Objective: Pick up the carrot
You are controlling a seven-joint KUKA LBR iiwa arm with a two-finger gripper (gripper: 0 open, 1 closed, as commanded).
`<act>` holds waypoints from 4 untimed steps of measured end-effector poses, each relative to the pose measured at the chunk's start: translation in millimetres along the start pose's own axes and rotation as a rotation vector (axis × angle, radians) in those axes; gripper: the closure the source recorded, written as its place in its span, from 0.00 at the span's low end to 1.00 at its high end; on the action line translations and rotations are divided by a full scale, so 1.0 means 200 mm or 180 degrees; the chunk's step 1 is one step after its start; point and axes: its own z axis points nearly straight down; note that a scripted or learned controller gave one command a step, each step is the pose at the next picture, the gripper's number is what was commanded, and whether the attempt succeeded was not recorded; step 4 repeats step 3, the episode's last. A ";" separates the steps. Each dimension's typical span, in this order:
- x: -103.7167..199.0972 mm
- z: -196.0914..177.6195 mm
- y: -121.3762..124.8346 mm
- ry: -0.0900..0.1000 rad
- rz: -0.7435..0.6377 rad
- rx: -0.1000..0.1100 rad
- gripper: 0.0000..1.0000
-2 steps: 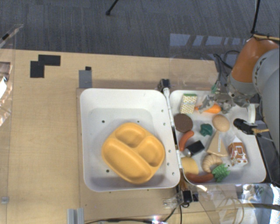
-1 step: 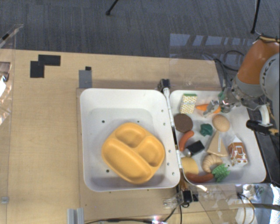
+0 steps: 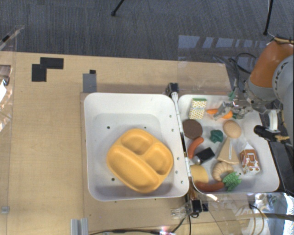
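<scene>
Where the jaws (image 3: 228, 110) meet one carrot (image 3: 212, 111), grip state unclear, one yellow tray (image 3: 140, 159), two bins (image 3: 98, 137).

A light wood-grain surface (image 3: 41, 151) is seen below a strip of dark grey carpeted floor (image 3: 151, 27). Black L-shaped markings (image 3: 46, 68) are set near the surface's upper left. Thin dark stand legs (image 3: 118, 8) are seen on the floor. Clear plastic panels (image 3: 202, 59) catch pale reflections, and cables (image 3: 138, 229) are trailed along the lower edge.
</scene>
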 end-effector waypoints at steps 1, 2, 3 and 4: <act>0.00 0.00 0.00 -0.0001 0.0120 0.0003 0.00; -0.02 -0.02 0.01 -0.0036 -0.0191 -0.0037 0.00; -0.01 -0.11 0.02 -0.0055 -0.0224 -0.0047 1.00; -0.01 -0.11 0.02 -0.0055 -0.0224 -0.0047 1.00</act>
